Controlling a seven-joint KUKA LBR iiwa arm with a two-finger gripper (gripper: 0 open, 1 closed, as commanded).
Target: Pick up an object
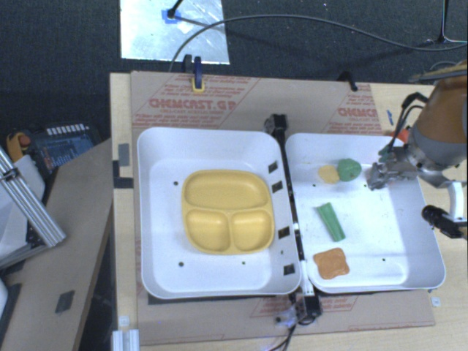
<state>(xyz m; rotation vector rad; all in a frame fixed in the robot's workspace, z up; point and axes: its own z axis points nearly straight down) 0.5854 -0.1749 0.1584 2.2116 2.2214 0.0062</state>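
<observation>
Two white bins side by side on a bench, seen from above. Left bin (157, 152) holds a yellow 3-section tray (227, 210). Right bin (409, 232) holds a green ball (349, 169) touching a yellow piece (328, 174), a green stick (330, 221) near centre & an orange piece (331, 263) at the front. Arm enters from the right; gripper (377, 175) sits low, just right of the ball, w/ nothing seen in it.

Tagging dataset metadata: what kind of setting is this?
Likely a robotics lab bench: a KUKA arm over two white bins, toy food and a yellow divided tray, loose cables on dark carpet.
</observation>
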